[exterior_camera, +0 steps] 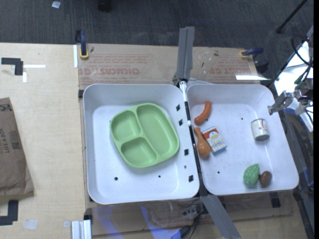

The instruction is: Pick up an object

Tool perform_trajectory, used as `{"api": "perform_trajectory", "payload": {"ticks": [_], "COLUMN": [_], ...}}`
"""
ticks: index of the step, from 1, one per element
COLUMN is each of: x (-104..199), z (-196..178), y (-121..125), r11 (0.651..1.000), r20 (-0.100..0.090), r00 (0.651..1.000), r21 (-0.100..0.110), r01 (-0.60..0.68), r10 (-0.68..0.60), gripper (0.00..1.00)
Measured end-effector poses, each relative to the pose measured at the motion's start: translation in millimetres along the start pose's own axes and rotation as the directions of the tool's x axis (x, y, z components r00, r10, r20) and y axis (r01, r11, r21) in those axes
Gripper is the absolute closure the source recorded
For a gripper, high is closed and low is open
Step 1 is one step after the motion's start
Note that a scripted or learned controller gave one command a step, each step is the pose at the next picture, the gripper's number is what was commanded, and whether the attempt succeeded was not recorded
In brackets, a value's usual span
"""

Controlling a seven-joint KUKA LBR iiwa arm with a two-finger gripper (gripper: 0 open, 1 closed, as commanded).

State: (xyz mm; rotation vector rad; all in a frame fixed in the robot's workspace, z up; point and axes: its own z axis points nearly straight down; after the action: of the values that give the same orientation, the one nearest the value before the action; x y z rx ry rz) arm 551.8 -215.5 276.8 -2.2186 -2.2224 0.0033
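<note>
The right bin holds several small objects. A red-orange sausage lies near its left wall, with an orange drumstick-shaped piece below it and a small orange-and-white carton beside that. A silver can lies on its side toward the right. A bumpy green item and a small brown one sit together at the front right corner. My gripper hangs at the view's right edge, over the right bin's right rim and above the can, with nothing visibly in it.
The left bin carries a light green divided plate. A grey bar stands behind the seam between the bins. A brown paper bag lies on the bench at far left.
</note>
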Motion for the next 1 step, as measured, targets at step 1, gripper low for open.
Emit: {"api": "perform_trajectory", "payload": {"ticks": [1], "x": [12.3], "z": [133.5], "y": [-19.0], "r11": [0.999], "r20": [-0.001], "r00": [0.999], "r21": [0.000], "r01": [-0.055], "r10": [0.055], "gripper": [0.00]}}
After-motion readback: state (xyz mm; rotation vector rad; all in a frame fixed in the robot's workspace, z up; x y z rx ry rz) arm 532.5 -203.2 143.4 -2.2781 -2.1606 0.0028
